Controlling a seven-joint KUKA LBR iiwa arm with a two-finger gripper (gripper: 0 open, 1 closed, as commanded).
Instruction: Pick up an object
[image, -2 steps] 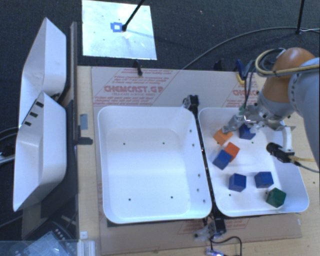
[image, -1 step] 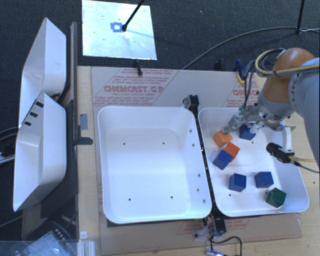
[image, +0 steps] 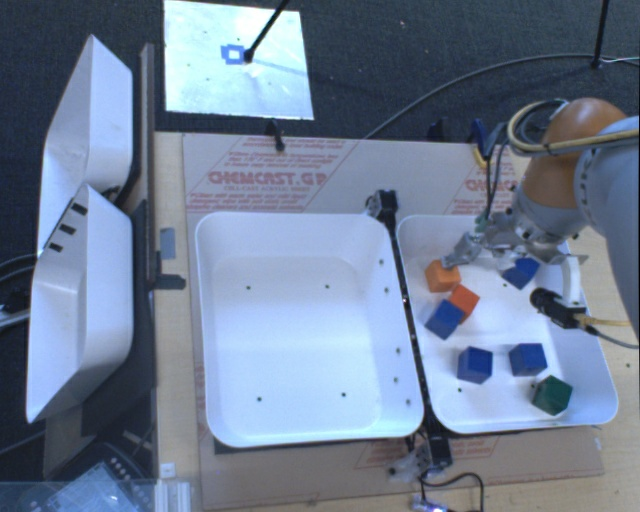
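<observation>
My gripper (image: 463, 251) hangs over the upper part of the right bin (image: 600, 372), coming in from the right. Just below and left of its tip lies an orange block (image: 441, 276), close to it but not visibly held. A second orange block (image: 464, 298) touches a blue block (image: 445, 318) beneath it. Another blue block (image: 521, 272) lies partly under the wrist. Two more blue blocks (image: 474, 364) (image: 527, 358) and a dark green block (image: 551, 394) rest toward the bin's near side.
The left bin (image: 300, 330) sits beside the right one, sharing a narrow divider (image: 405, 310). Two white bins (image: 80, 230) stand tilted at the far left. A grey plate (image: 238, 60) lies beyond the bench.
</observation>
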